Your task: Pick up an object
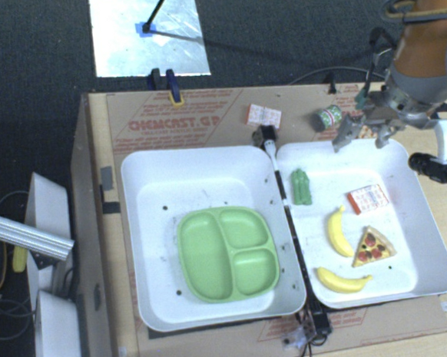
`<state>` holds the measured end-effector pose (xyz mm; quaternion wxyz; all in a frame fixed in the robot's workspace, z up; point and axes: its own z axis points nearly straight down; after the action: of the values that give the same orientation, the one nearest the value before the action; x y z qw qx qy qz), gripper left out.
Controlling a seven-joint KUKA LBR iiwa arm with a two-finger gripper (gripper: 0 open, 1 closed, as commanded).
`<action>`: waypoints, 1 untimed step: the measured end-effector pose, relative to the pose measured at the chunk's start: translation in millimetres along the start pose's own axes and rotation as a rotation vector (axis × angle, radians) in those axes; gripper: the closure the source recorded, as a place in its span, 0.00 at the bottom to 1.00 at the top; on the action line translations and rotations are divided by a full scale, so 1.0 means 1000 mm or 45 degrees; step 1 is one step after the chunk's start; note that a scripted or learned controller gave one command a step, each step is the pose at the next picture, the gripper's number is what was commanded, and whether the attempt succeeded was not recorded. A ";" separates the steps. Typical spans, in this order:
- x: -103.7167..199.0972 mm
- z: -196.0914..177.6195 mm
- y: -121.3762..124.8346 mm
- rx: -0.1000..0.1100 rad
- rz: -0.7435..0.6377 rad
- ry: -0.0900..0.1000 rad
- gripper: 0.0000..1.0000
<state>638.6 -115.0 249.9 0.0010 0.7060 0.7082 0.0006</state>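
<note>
My gripper hangs over the far rim of the right bin, its two fingers spread apart with nothing between them. In that bin lie a green bottle-shaped toy by the left wall, a red and white packet, two bananas and a pizza slice. All of them sit nearer the camera than the gripper and apart from it.
The left bin holds a green divided plate. On the cardboard behind the bins lie a small green can just left of the gripper, a printed card and a blue and yellow clamp.
</note>
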 end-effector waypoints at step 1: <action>-0.011 0.156 -0.058 0.000 0.001 0.000 0.00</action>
<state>580.5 -126.5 94.2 0.0010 0.7064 0.7078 0.0007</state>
